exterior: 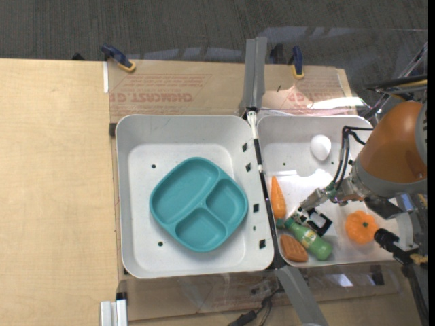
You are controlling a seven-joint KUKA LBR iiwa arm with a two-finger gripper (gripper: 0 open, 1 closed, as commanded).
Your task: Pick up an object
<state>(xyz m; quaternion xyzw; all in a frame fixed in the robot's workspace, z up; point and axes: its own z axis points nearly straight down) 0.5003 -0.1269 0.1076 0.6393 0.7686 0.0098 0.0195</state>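
Note:
My gripper is low in the right bin, just above the upper end of a green bottle that lies near the bin's front wall. An orange carrot lies to the gripper's left against the divider. A brown-orange piece sits beside the bottle at the front left corner. A small orange pumpkin rests to the gripper's right, and a white egg lies farther back. Nothing visibly hangs from the gripper.
The left bin holds a teal divided plate. The arm's orange band hangs over the right bin's right side. Cardboard with two clamps lies behind the bins, and a wooden surface spreads to the left.

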